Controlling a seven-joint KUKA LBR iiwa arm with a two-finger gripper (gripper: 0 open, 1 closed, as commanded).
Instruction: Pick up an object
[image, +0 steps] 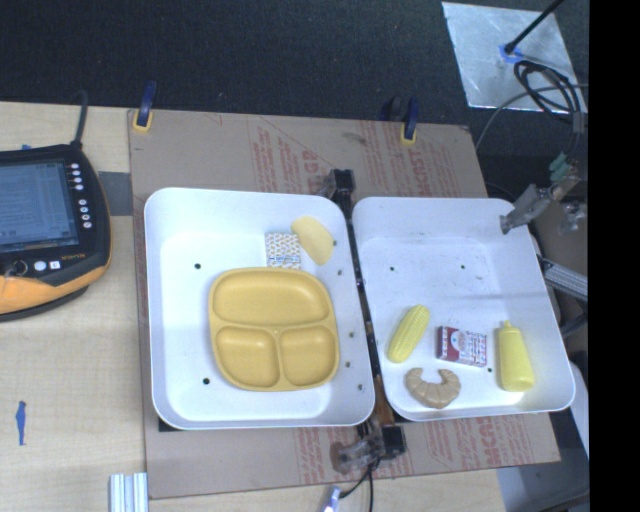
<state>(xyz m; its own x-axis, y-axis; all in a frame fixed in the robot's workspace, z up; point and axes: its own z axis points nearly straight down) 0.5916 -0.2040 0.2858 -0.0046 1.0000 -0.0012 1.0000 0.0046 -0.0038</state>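
The right bin (450, 240) holds a yellow corn cob (408, 333), a small red and white box (461, 345), a yellow squeeze bottle (514, 357) and a tan croissant (433, 387), all near its front edge. In the left bin (175, 300) lie a yellow divided plate (273, 327), a pale yellow lump (313, 239) and a small patterned packet (283, 250). A grey part of my gripper (527, 208) pokes in at the right bin's far right corner, well away from every object. Most of it is cut off by the view's edge.
An orange and black control tablet (45, 225) lies on the bench left of the bins. Blue clamps (146, 105) (409, 120) hold the cardboard underlay at the back. Cables (545, 85) hang at the top right.
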